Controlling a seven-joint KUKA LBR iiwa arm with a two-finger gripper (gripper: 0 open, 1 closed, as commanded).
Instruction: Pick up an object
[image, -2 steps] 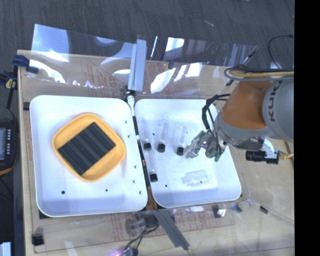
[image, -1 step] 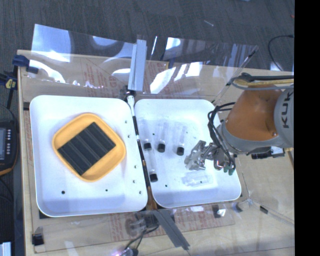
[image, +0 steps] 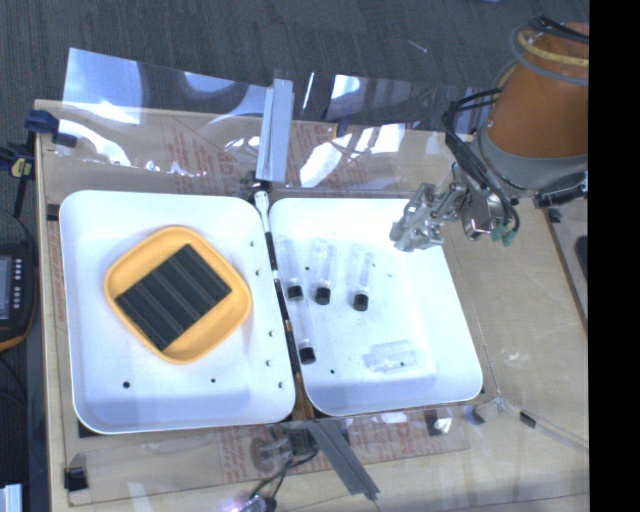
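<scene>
My gripper hangs over the far right corner of the right bin, open, with nothing between its fingers. Below and left of it lie three clear tubes with black caps, side by side: one, a second and a third. A small black cap lies near the bin's left wall. A clear plastic piece rests toward the front. In the left bin sits an orange pad with a dark ridged top.
A metal divider bar stands behind the seam between the bins. The arm's orange band and cables fill the far right. A clear sheet lines the bench behind the bins.
</scene>
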